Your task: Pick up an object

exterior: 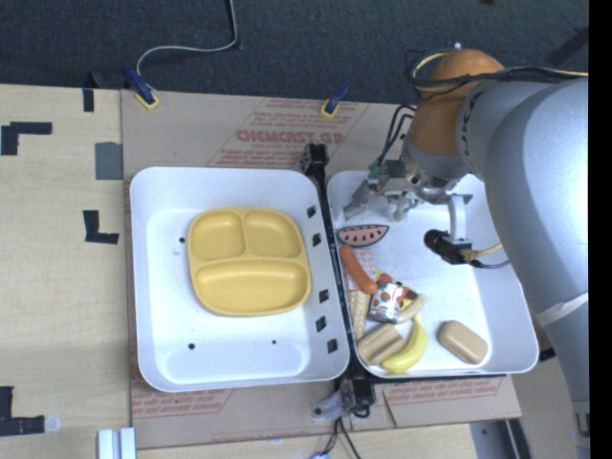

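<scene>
Toy food lay heaped in the right bin (497, 285): a watermelon slice (364, 234), a carrot (358, 270), a banana (409, 349), a bread roll (463, 341) and a small box (386, 300). The end effector (382, 191) hung over the bin's far left corner, above the watermelon slice; its grip could not be made out. A yellow divided plate (250, 261) sat in the left bin (158, 285).

Cardboard-covered bench (268, 137), seemingly dark carpet (316, 17)
</scene>
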{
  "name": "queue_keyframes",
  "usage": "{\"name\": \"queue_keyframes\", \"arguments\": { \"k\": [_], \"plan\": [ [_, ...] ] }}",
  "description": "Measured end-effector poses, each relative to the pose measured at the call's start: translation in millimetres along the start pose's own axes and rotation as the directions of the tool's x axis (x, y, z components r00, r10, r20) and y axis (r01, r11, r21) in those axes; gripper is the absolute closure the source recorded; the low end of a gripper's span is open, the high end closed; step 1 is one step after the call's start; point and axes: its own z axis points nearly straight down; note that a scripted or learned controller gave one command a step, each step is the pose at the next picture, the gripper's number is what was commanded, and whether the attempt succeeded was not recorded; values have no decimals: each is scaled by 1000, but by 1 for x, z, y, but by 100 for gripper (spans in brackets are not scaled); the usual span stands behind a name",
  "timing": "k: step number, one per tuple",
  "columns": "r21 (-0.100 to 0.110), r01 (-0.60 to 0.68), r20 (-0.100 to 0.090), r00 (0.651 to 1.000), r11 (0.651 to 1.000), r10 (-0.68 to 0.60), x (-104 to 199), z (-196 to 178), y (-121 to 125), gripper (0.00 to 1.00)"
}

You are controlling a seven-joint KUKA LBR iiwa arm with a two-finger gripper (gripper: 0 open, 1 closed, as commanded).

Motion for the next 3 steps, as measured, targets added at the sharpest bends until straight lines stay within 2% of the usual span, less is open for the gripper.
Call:
{"name": "queue_keyframes", "arguments": {
  "k": [1, 2, 3],
  "plan": [
    [0, -1, -2, 1000, 1000, 1, -27, 10, 2, 0],
    [0, 0, -2, 1000, 1000, 0, -8, 10, 2, 0],
    [0, -1, -1, 1000, 1000, 1, -4, 10, 2, 0]
  ]
}}
